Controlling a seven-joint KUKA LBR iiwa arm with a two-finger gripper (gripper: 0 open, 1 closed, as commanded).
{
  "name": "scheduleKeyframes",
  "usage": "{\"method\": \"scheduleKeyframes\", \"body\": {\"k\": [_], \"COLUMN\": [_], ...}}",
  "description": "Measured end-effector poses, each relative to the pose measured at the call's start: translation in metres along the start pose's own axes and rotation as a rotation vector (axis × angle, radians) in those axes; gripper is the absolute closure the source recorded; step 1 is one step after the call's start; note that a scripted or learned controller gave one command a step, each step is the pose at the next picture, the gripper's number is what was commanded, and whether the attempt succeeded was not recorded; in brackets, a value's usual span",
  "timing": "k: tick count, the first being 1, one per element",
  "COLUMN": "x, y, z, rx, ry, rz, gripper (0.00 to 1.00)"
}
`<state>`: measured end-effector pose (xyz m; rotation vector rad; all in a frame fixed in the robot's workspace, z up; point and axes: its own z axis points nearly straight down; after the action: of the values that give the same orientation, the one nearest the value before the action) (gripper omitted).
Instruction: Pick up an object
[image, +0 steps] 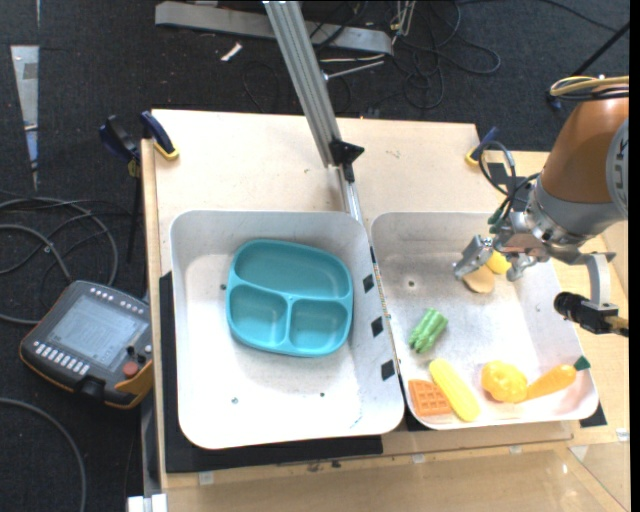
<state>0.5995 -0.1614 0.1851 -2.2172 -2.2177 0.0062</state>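
Nearest to me, along the front edge of the right bin, I see a row of toy food: an orange waffle piece, a yellow corn cob lying slantwise just beside it, a yellow lemon-like lump, and an orange carrot touching that lump's right side. A little further back, near the bin's middle, sits a green bundle, well apart from the others.

The left bin carries a teal divided tray, which I read as having three compartments, all bare.

My gripper is down in the far right part of the right bin, with the arm coming in from the right. A small yellow and tan item sits right at the fingertips, the tan part showing just below them. From this angle I cannot tell how the fingers are set, nor whether that item is between them or merely beside them, and I can't tell whether it rests on the bin floor.

My judgement: the approach is done and the grasp is in hand, but nothing is visibly lifted yet. What remains is a confirmed hold and a clean raise clear of the bin. If this one slips, the front row offers easy alternatives.
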Motion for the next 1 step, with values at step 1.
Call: {"method": "scheduleKeyframes", "body": {"k": [1], "x": [-0.0009], "y": [0.0086], "z": [0.0493], "rx": [-0.001], "ry": [-0.001], "rz": [0.0], "gripper": [0.0]}}
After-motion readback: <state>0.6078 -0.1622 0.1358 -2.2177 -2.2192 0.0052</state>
